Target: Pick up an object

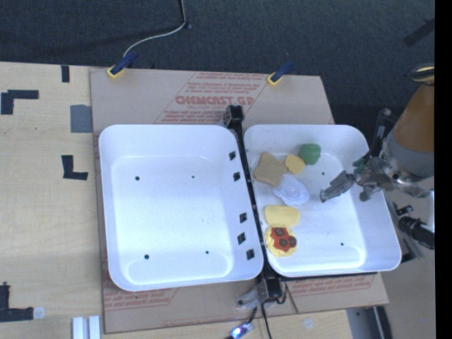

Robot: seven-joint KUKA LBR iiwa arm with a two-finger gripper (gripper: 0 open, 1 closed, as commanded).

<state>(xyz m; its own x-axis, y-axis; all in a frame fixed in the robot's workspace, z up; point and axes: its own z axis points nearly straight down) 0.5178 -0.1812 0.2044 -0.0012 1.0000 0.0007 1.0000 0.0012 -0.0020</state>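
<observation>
Hovering jaws (332, 191) over right bin (353, 256), beside clear lump (291, 189).

Cardboard sheet (212, 97) under clamps (121, 65).

A brown cardboard sheet (212, 97) with red print lies on a pale wooden bench (42, 189). Beyond the sheet's far edge, dark blue carpet (296, 20) covers the floor, crossed by a thin cable (169, 30). Two blue-and-yellow clamps (121, 65) grip that far edge.
</observation>
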